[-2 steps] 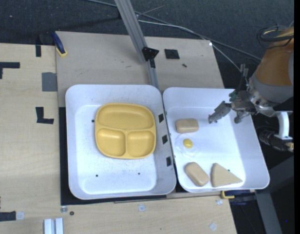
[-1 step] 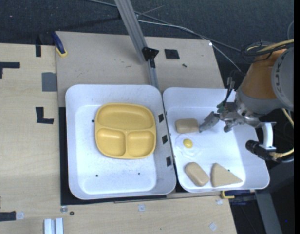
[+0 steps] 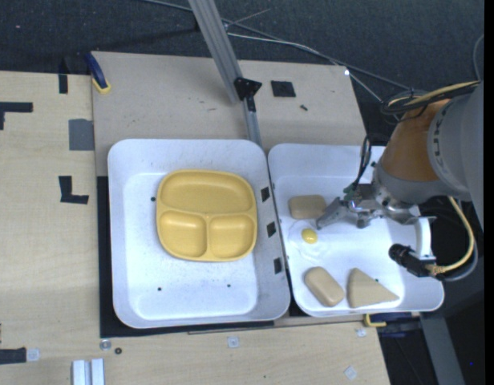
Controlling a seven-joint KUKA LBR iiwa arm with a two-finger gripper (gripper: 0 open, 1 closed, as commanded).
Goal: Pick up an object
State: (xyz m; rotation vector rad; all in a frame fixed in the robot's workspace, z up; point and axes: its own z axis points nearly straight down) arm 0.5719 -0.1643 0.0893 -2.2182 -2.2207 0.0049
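Observation:
In the right bin (image 3: pixel 335 160) lie several tan, bread-like pieces. A flat one (image 3: pixel 306 207) sits near the bin's left wall, with a small yellow ball (image 3: pixel 309 236) just below it. An oval piece (image 3: pixel 322 285) and a wedge (image 3: pixel 369 289) rest along the front edge. My gripper (image 3: pixel 329 216) is low in the middle of this bin. It points left, and its tip is just right of the flat tan piece and above the yellow ball. I see nothing held in it.
The left bin (image 3: pixel 135 215) holds a yellow divided plate (image 3: pixel 206 215). A slanted metal post (image 3: pixel 223 46) stands behind the bins. The arm's orange band (image 3: pixel 407 147) and cables (image 3: pixel 459 247) hang over the right bin's right side.

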